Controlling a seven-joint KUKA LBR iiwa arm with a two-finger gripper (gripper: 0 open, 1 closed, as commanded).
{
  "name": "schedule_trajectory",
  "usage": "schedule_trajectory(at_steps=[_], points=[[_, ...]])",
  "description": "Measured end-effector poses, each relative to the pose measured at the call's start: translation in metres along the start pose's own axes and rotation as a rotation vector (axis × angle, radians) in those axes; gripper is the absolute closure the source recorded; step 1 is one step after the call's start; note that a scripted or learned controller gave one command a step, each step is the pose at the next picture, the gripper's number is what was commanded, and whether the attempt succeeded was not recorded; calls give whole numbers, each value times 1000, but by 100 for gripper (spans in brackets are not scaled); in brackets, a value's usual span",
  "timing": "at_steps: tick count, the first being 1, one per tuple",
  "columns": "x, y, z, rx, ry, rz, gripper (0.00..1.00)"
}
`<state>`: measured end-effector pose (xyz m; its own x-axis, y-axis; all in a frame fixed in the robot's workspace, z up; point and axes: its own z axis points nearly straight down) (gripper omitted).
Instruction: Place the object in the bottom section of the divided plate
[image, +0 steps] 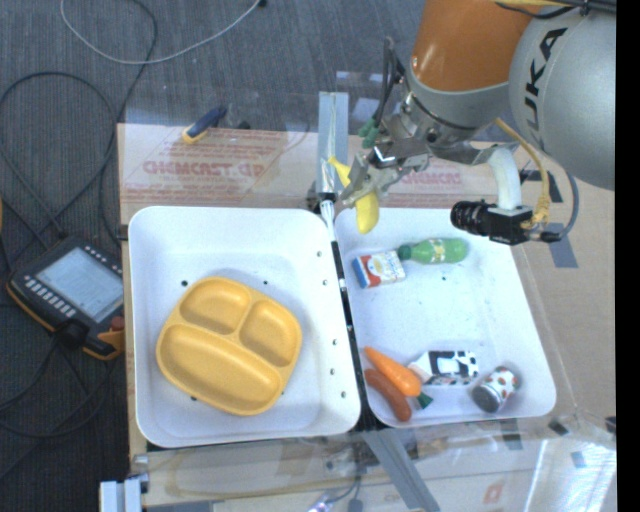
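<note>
Banana (367, 212) is the thing between the gripper's (362, 190) fingers: a small yellow piece, hanging above the far edge of the right bin (500, 300), close to the divider where the two bins meet. The fingers are closed on its upper end, and the rest of it points down toward the bin floor without touching it, as far as the view lets one judge.

The grey arm (560, 70) with its orange band reaches in above the right bin's far corner.

The yellow divided plate (228, 345) lies in the left bin (200, 240), well apart from the banana, tilted so that its long single section faces the near left corner and its two smaller sections face the divider. All three sections are bare.

In the right bin, just beside the banana on the near side, lies a small red and white carton (378, 268), and touching that carton's far end a green bottle (434, 251) on its side. Along the near edge of the same bin lie two carrots (392, 378) side by side, a black and white carton (452, 366) next to them, and a small can (494, 388) toward the near right corner.
</note>
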<state>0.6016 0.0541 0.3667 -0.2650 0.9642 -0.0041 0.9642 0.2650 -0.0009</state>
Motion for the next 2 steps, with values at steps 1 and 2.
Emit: schedule_trajectory(at_steps=[1,2], points=[[-9,-83,41,2,3,92,100],[-7,-124,46,1,1,52,100]])
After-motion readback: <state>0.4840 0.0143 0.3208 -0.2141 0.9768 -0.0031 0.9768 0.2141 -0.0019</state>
